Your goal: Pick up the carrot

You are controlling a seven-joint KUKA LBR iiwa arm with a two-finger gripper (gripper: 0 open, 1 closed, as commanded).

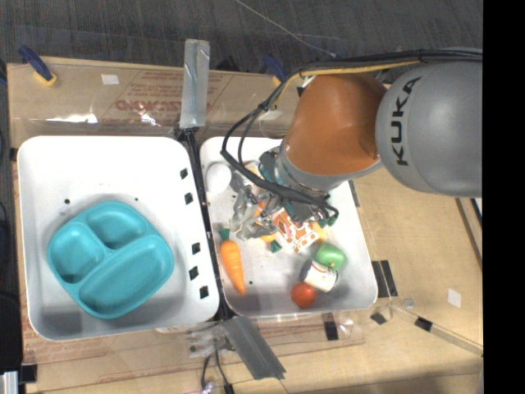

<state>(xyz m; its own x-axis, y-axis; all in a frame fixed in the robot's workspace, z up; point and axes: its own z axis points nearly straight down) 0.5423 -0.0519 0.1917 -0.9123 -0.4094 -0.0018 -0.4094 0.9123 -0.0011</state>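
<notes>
An orange carrot (233, 266) lies along the left wall of the right bin (353, 298), its thick end toward the back. My gripper (246, 213) hangs just behind and to the right of it, under the orange band of the arm, low over a heap of small items. The carrot lies free on the bin floor, apart from the gripper.
The left bin (49, 162) holds a teal divided plate (111, 257). In the right bin sit a green and white toy (326, 263), a red tomato (303, 295), a patterned packet (294, 231) and a white egg-like object (218, 176). The arm covers the bin's back half.
</notes>
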